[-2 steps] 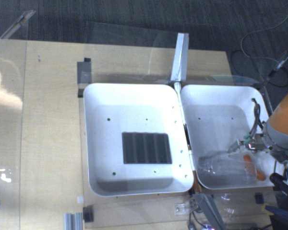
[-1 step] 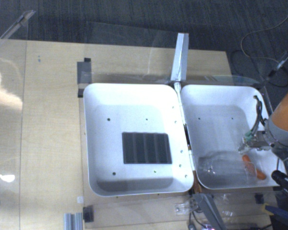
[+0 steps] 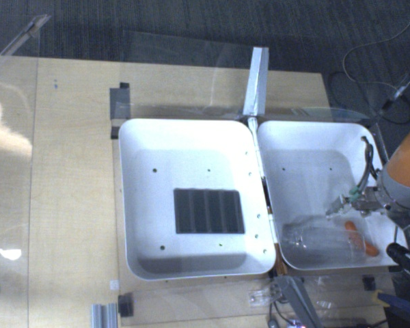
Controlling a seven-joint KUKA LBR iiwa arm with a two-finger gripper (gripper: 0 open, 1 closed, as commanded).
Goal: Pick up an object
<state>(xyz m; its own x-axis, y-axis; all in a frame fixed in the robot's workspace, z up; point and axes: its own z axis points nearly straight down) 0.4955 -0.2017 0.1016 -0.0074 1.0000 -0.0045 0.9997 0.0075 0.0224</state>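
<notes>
Gripper (image 3: 347,205), fingers too blurry to judge, hangs over the right bin (image 3: 307,142), needing to drop onto the clear cup (image 3: 321,240).

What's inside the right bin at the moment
The right bin holds a clear, see-through object near its front edge and something small and orange beside it. The gripper hangs over that area. The arm covers the bin's far right side.

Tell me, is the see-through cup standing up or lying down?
Lying down. The clear cup rests on its side on the floor of the right bin, its length stretched toward the small orange thing.
</notes>
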